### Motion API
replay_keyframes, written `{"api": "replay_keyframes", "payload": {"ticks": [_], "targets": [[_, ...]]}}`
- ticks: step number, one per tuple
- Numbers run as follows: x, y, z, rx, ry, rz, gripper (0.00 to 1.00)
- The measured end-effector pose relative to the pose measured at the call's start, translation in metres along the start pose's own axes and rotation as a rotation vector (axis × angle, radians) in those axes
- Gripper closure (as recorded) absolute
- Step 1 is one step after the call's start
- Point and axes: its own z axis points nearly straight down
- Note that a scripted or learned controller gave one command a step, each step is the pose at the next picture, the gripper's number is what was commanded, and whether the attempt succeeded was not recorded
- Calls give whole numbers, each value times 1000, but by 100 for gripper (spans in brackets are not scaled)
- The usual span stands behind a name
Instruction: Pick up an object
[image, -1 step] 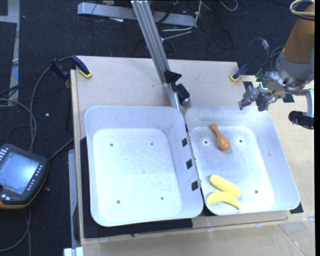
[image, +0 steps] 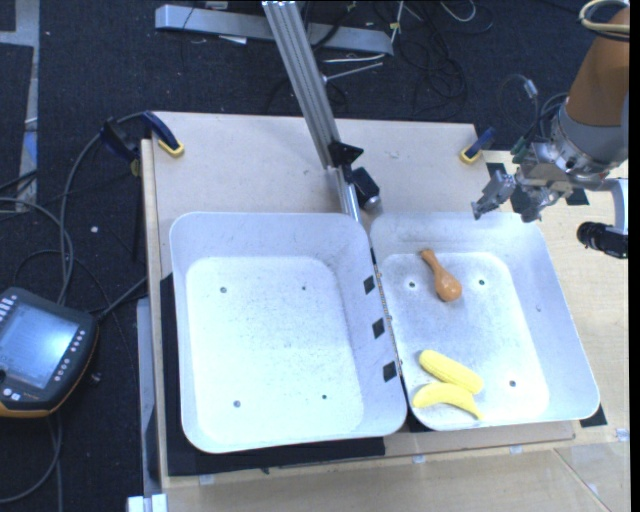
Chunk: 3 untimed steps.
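You see two white bins side by side on a tan bench. The left bin (image: 270, 330) sits in the middle of the frame. The right bin (image: 530, 300) sits at the right of the frame, touching the left one along a seam with small black clips.

In the right bin lie two things. A small wooden spoon (image: 441, 277) lies near the top of the bin floor, its round end pointing down and to the right. A yellow banana toy (image: 449, 383) lies near the bottom edge of the bin, as two curved pieces stacked close together. The spoon and the banana are well apart.

The arm (image: 603, 85) comes in at the upper right of the frame, with its orange band at the top corner and grey below. The gripper (image: 508, 201) hangs at the top right corner of the right bin, just above the rim. Its two dark fingers stand apart, and nothing is between them. It is well away from the spoon and far from the banana.

A silver pole (image: 315, 100) slants from the top of the frame down to the seam between the bins. Two yellow clamps (image: 170, 148) sit at the top corners of the bench. A handheld screen (image: 38, 350) with a cable lies on the dark floor at the left of the frame.
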Motion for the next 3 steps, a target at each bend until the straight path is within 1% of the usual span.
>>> {"api": "replay_keyframes", "payload": {"ticks": [2,3], "targets": [[-12,-9,92,4,1,1,0],[-11,-10,145,4,1,0,0]]}}
